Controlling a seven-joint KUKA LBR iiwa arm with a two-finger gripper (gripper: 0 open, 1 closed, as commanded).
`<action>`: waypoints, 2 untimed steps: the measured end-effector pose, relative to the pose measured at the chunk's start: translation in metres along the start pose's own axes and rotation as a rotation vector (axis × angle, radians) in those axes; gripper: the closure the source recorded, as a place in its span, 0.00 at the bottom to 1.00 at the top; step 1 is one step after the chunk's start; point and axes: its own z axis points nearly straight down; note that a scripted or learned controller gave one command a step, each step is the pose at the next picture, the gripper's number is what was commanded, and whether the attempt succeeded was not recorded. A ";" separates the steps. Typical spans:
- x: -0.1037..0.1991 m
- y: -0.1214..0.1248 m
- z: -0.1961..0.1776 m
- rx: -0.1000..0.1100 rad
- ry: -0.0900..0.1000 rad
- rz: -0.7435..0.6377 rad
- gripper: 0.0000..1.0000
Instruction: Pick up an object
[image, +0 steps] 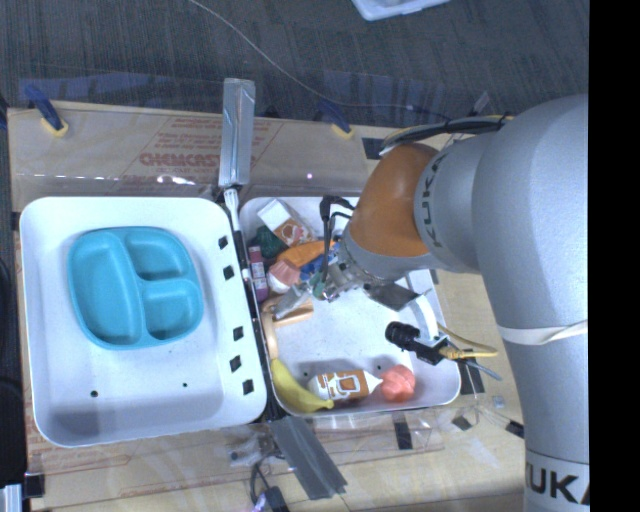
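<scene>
The right bin (340, 335) holds a clutter of small things. Along its near edge lie a yellow banana (290, 388), a small bottle with an orange label (345, 384) and a pink ball (398, 383). At its far left corner sit a white box (283, 222), an orange item (300, 255) and a dark green piece (268, 243). My gripper (325, 283) reaches down into this far cluster, right beside the orange item and some blue-green pieces. The wrist hides its tips. A tan stick (292, 314) lies just in front of it.
The left bin (60, 400) carries a blue divided tray (135, 283). A metal divider (236, 130) and a row of black clips run between the two bins. My bulky grey arm covers the right bin's far right part.
</scene>
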 end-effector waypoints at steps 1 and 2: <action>-0.027 0.013 0.000 0.001 0.001 0.179 0.00; -0.030 0.045 0.003 0.063 0.013 0.277 0.00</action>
